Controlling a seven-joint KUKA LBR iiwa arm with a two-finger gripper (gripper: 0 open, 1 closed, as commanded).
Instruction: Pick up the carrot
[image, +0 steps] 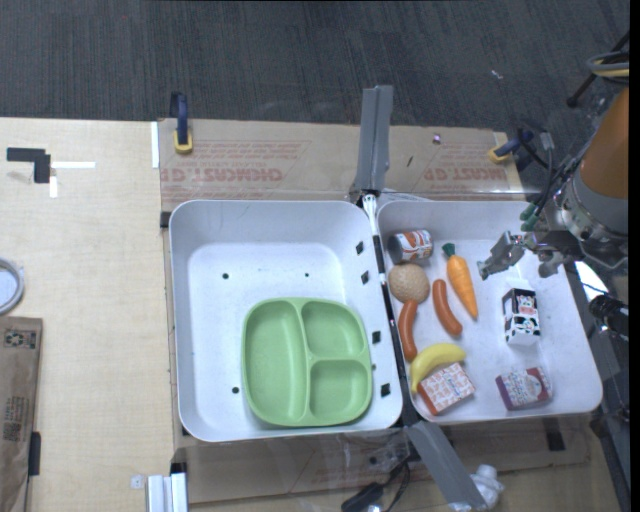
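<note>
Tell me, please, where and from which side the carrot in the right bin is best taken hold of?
Probably across the thick upper half of the carrot, just below its green top, coming straight down from above. It lies flat, running top to bottom and tapering toward the bottom, so the pincer should close left to right. The orange sausage lies close on its left; the right side has bare bin floor.

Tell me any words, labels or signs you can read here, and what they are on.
Cardboard sheet behind the bins: red print, upside down, too blurred to read.
Brown paper bag at the left: a recycling sign.
Small can, cow-patterned carton and two snack packets: labels too small to read.
</note>
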